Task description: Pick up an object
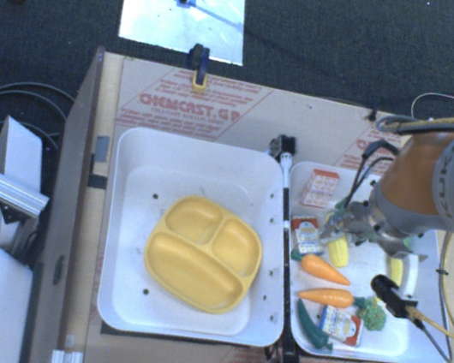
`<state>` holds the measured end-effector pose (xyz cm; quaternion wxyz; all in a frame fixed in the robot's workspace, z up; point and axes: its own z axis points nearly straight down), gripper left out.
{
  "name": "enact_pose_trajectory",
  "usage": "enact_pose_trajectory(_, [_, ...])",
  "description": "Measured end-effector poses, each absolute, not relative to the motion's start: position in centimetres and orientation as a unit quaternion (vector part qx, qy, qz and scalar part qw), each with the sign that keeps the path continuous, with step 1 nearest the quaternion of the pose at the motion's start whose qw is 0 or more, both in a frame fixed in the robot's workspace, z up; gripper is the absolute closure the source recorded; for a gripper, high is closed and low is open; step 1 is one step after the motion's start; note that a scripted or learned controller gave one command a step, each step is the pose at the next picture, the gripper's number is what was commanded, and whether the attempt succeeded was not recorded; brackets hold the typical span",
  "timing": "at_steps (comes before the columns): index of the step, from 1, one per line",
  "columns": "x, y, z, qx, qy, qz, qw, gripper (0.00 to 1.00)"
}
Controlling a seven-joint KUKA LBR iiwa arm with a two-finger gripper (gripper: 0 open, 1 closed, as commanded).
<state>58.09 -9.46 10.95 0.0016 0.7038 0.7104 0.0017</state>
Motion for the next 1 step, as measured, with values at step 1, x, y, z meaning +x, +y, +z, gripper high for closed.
enact_pose_trajectory(1, [59.74,-0.96,18.95,0.702,0.712,0.005,0.002,1.0])
